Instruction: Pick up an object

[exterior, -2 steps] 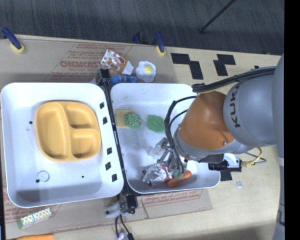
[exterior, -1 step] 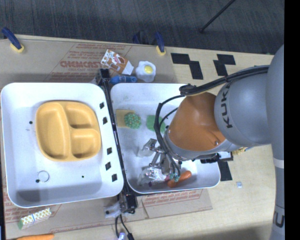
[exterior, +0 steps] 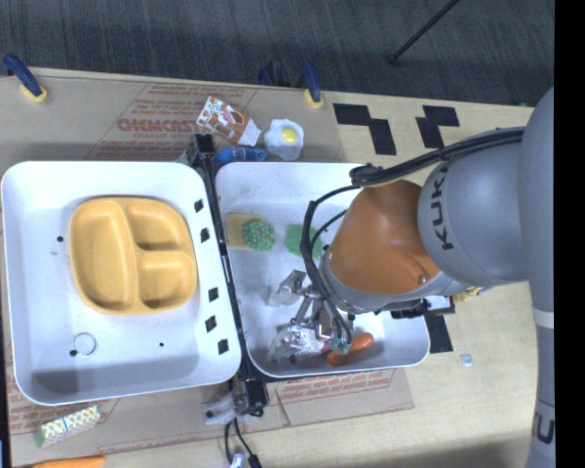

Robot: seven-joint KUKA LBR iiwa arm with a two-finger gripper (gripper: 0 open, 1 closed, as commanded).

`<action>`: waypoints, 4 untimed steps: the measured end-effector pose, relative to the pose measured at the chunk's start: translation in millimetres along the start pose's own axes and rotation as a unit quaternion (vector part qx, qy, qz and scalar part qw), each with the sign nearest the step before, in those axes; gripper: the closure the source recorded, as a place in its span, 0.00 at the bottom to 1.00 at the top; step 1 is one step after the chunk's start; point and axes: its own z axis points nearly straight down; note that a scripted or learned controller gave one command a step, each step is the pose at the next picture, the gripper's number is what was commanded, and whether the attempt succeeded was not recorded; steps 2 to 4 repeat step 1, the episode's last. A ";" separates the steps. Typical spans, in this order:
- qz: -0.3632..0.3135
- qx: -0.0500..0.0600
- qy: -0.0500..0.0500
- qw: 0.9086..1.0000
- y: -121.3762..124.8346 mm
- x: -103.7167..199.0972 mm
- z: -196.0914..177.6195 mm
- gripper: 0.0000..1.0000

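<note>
Step in hand looks like the reach-down for a grasp: the grey arm with orange band (exterior: 380, 242) is low over the right-hand shallow white bin (exterior: 273, 178), with the metal two-finger hand (exterior: 310, 322) down near that bin's front wall. How far the hand is spread cannot be told, the metal parts blur together and the wrist covers much of it; nothing is clearly seen held. Just below and right of the hand lies a small orange and red carrot-like toy (exterior: 353, 344), and right at the hand's lower left a small crinkled silvery packet (exterior: 294, 339), either could be the target, cannot tell which, or whether the hand touches them. Above and left of the hand, well apart, sits a green bumpy ball on a yellow flat piece (exterior: 257, 234). Far left of the hand, in the other white bin (exterior: 29, 261), a yellow plastic divided tray (exterior: 132, 252). Next move probably calls for closing on one item, then a straight lift clear of the bin wall. Clutter near the hand risks a miss or double pick.
</note>
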 end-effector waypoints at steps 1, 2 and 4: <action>0.000 0.000 0.000 1.000 0.0 0.0 0.0 0.00; 0.000 0.000 0.000 1.000 0.0 0.0 0.0 0.00; 0.000 0.000 0.000 1.000 0.0 0.0 0.0 0.00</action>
